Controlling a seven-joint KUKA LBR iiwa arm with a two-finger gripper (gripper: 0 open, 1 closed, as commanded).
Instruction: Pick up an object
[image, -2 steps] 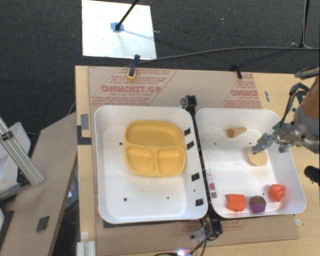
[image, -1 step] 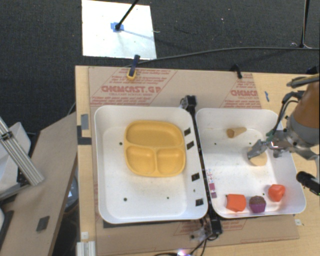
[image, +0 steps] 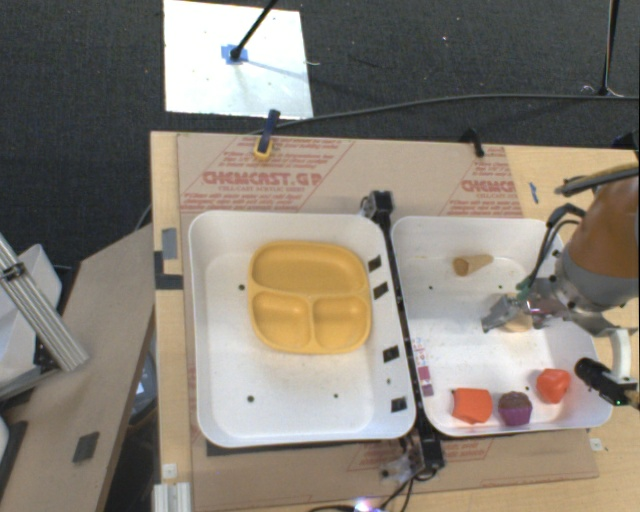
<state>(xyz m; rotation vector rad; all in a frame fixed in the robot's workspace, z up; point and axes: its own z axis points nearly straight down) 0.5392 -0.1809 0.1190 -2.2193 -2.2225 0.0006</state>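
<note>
Near the gripper (image: 506, 318): tan piece (image: 471, 264), orange block (image: 472, 404), purple object (image: 514, 407).

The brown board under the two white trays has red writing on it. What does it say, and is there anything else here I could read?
"CHEMCAST GP": red print on the brown board, behind the left bin.
"CHEMCAST": the same red print, slanted and partly cut off, on the board behind the right bin.
Smaller red lines under both prints: too blurred to read.
Small label strip near the right bin's left edge: too small to read.
</note>
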